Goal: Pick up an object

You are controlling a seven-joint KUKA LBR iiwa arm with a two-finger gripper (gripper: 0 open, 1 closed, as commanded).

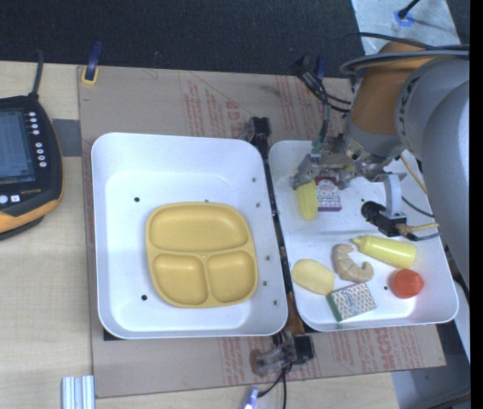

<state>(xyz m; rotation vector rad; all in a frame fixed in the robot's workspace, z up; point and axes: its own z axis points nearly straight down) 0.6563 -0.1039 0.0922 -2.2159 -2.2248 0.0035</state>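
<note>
White bins: left (113,228) holds one yellow tray (200,252); right (433,309) holds seven items. Claw (326,170) low, grip state unclear.

White bins (113,228); yellow divided tray (200,254) in left one. In right: yellow corn (307,201), yellow bottle (388,249), red tomato (406,283), pale yellow lemon (313,276), tan pastry (352,264), green-edged speckled box (352,301).

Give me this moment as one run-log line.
gripper: low in right white bin | nearest: yellow corn cob, red-and-white packet | grasp: unconfirmed | left bin: yellow divided tray
</note>
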